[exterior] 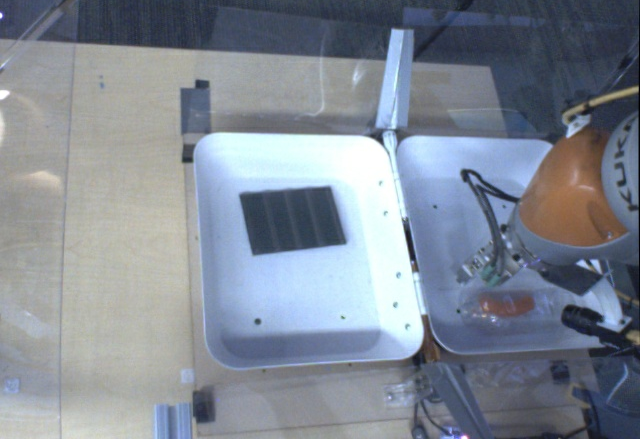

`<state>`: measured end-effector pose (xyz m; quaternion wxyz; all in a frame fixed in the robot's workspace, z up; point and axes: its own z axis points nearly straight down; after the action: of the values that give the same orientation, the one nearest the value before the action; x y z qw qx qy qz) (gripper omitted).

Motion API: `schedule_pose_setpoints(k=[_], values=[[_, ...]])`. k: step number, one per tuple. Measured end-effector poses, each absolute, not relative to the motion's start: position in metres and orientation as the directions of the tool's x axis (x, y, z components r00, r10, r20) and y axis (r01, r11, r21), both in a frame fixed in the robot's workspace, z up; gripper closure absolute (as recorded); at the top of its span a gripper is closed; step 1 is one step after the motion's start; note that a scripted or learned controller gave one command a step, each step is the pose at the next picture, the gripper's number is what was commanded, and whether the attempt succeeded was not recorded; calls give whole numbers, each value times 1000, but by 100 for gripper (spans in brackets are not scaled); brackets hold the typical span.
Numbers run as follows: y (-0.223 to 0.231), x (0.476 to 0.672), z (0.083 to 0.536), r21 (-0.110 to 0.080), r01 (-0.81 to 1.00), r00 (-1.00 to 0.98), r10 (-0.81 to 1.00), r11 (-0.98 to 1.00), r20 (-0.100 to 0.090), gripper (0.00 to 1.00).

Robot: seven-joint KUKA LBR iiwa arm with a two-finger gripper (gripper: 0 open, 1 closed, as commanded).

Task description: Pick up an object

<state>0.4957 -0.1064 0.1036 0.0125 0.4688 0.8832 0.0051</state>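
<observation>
Right bin [440,177]: an orange object in clear wrap [505,306] lies near the front rim, open white floor behind it. The gripper [487,270] hangs just above and left of it; its grasp state cannot be told. Left bin [215,227]: a dark, ribbed, rectangular pad [293,219] lies flat.

Two white bins side by side on wooden bench [110,227]. Left bin [300,337]: dark ribbed rectangular pad [293,219] lying flat, upper middle. Right bin [440,177]: arm's orange band [570,197] above it, gripper [487,270] low over floor; orange-red object in clear wrap [503,306] just below gripper, apart from it
</observation>
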Motion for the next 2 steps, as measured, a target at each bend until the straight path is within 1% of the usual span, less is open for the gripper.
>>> schedule_pose_setpoints(k=[1,2], values=[[-106,496,103,20,828,-560,828,561,-17,0],[-108,518,91,10,923,-386,923,386,-4,0]])
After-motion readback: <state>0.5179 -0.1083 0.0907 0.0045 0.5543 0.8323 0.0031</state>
